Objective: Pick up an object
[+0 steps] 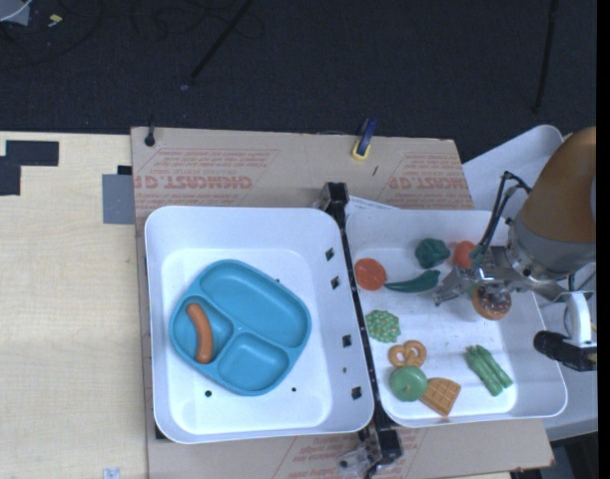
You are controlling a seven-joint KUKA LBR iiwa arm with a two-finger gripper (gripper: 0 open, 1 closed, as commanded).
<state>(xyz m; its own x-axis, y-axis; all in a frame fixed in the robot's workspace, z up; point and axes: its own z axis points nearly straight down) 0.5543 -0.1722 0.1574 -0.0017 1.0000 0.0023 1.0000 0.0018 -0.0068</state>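
The right white bin [544,397] holds several toy foods: an orange-red round piece [369,273], a dark green pepper [412,283], a teal lump [432,252], a green dotted disc [382,324], a pretzel [407,353], a green apple [407,383], a waffle [441,396], a green ridged vegetable [488,368], a red piece [465,253] and a brown donut [492,304]. My gripper [481,285] hangs low over the bin's right part, just above the donut and right of the pepper. Its fingertips are lost among dark wrist parts.
The left white bin [175,238] carries a blue divided tray [275,312] with an orange sausage [201,331] in its left compartment. A black divider [349,297] runs between the bins. Cardboard [245,173] lies beneath both.
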